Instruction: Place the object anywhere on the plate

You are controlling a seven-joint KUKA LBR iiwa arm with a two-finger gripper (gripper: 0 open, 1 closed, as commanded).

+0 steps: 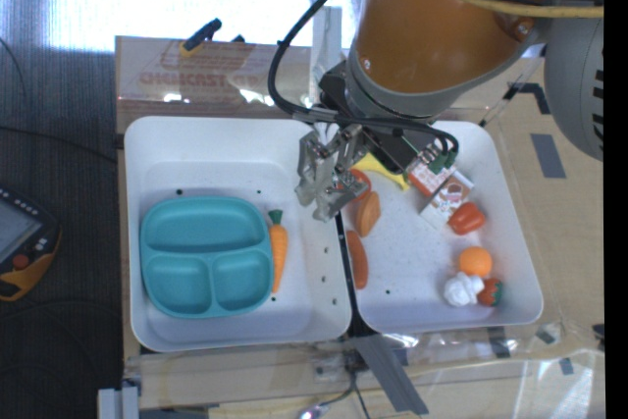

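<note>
Looming largest in the view, the arm's orange band (442, 5) and grey wrist hang over the bench from the right, with black cables looping off the left side. Below the wrist the gripper (329, 182) hangs above the seam between the 2 bins, its metal fingers pointing down toward the divider; whether they are spread or closed cannot be told, and nothing is visibly caught between them.

In the left bin (147, 152) the teal plate (206, 255) has 3 compartments, all bare. The toy carrot (278, 255) lies just beside the plate's right edge, on the bin floor rather than on the plate. Its long axis runs roughly up and down the view, green top toward the far side, orange tip toward the near rim.

Both bins are shallow white trays resting on a tan cardboard surface; dark floor shows at the left, and a bright patch of light falls at the top.

The right bin (510, 211) carries several toy foods: a yellow piece (385, 174) partly under the gripper, an orange-brown oval (367, 211) just below it, a sausage-like piece (357, 260) along the divider, a small carton (439, 183), a red pepper (467, 218), an orange (475, 261) and a white piece (460, 290) near the corner.
</note>
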